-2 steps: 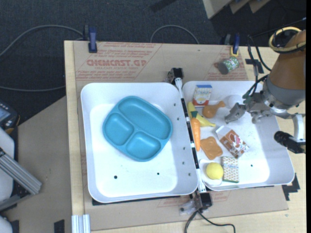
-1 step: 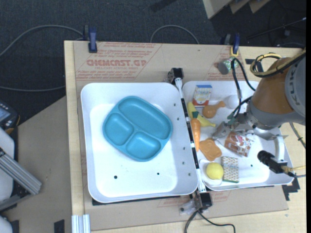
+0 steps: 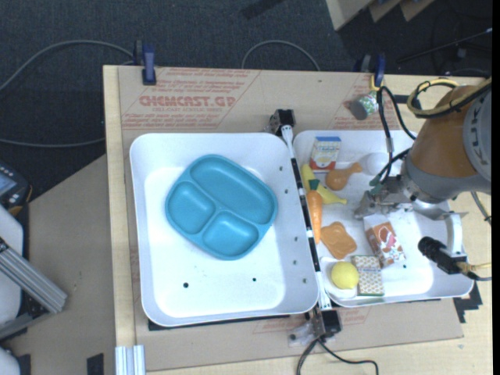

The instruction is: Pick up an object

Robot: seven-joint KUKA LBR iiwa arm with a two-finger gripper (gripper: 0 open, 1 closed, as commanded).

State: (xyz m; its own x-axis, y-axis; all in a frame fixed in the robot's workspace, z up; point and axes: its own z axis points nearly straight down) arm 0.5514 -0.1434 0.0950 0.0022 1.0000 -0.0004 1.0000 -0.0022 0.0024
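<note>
The pincer [image 3: 373, 201] hangs low over the middle of the right bin [image 3: 437, 283], at the end of the grey arm [image 3: 447, 151] with its orange band, which comes in from the right. Its metal tip is small and partly blurred against the white floor of the bin, so whether it is open or closed cannot be told, and nothing can be seen held in it.

Just below and to the right of the pincer lies a red and white packet [image 3: 385, 244], near it but apart from it as far as can be judged. To the pincer's left sits a tan drumstick-shaped toy [image 3: 342, 177], and above that a small white box with a blue and red label [image 3: 325, 151] near the bin's far wall. Along the bin's left wall lie a yellow banana-like piece [image 3: 316, 189] and, touching it below, an orange carrot [image 3: 314, 210]. Beside the carrot's lower end rests a flat orange-brown piece [image 3: 338, 239]. At the near left corner a yellow ball [image 3: 344, 276] sits against a small printed packet [image 3: 369, 276].

The left bin [image 3: 156, 287] holds a blue divided plate [image 3: 221, 205], tilted across its middle. Both bins rest on a brown board on the table [image 3: 94, 209].
</note>
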